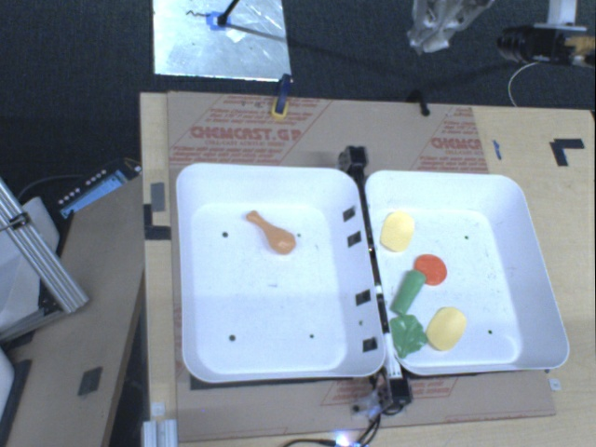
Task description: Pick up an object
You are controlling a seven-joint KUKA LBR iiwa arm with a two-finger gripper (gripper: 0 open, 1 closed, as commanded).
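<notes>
Your candidates lie in two bins. The orange drumstick-shaped plastic toy sits alone in the left white bin, toward its far side. The right white bin holds two yellow rounded pieces, a red disc and a green leafy toy, clustered near its left wall. Your gripper hangs at the far right, beyond the surface, well apart from everything; whether its jaws are spread, you cannot tell.
</notes>
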